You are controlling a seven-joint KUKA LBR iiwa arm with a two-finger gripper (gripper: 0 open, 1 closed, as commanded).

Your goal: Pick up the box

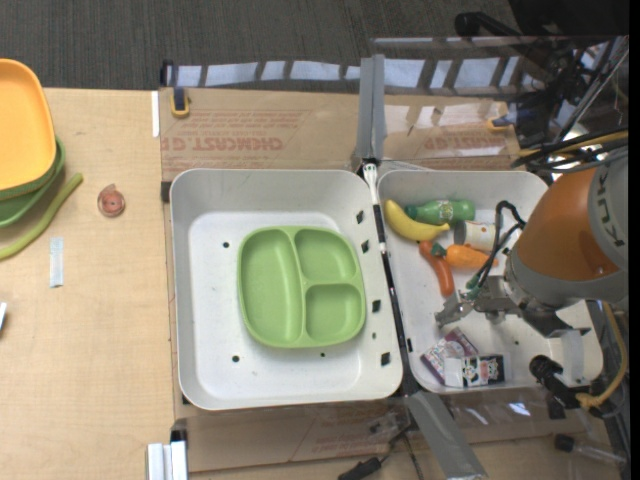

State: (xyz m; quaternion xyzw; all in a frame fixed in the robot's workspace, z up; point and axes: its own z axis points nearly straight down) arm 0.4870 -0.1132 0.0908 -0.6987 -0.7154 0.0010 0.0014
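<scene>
The box (463,365) is small, printed purple, white and black. It lies flat near the front wall of the right bin (530,183). My gripper (455,310) hangs over that bin's middle, just behind and above the box and apart from it. Nothing shows held in it. The grey arm with its orange band (570,233) reaches in from the right and covers the bin's right part.
At the back of the right bin lie a banana (408,223), a green bottle (445,210) and orange carrot-like pieces (442,268). The left bin (200,268) holds a green divided plate (300,286). Stacked yellow and green dishes (20,138) sit far left.
</scene>
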